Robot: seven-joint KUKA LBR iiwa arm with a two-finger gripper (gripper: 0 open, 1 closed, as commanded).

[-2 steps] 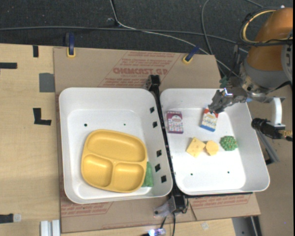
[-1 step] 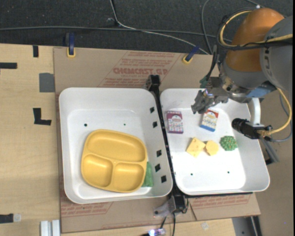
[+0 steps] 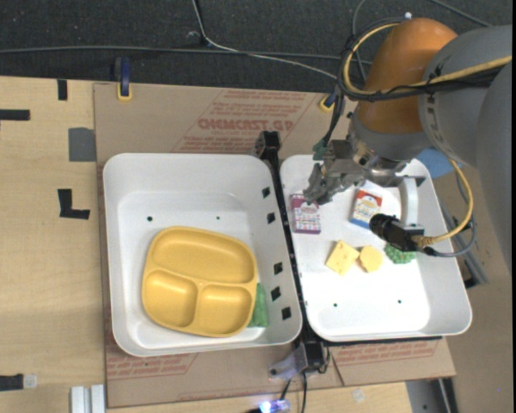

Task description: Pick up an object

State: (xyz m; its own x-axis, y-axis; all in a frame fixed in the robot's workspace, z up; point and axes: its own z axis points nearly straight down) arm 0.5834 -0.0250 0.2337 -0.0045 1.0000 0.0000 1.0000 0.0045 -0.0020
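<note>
In the right bin (image 3: 387, 317) my gripper (image 3: 318, 189) hangs low over the far left corner, just above and right of a small pink and white box (image 3: 305, 215) that lies by the bin's left wall. A white carton with red and blue print (image 3: 366, 206) rests to the gripper's right. Two yellow wedges (image 3: 343, 257) (image 3: 371, 259) lie near the bin's middle. A green piece (image 3: 402, 255) sits beside them, partly under a black fitting on the arm (image 3: 387, 227).
The left bin (image 3: 125, 179) holds a yellow divided plate (image 3: 198, 280) with a green item (image 3: 260, 306) tucked at its right edge. A black divider (image 3: 284, 231) runs between the bins. The arm's grey and orange body (image 3: 413, 76) looms over the right bin's far side.
</note>
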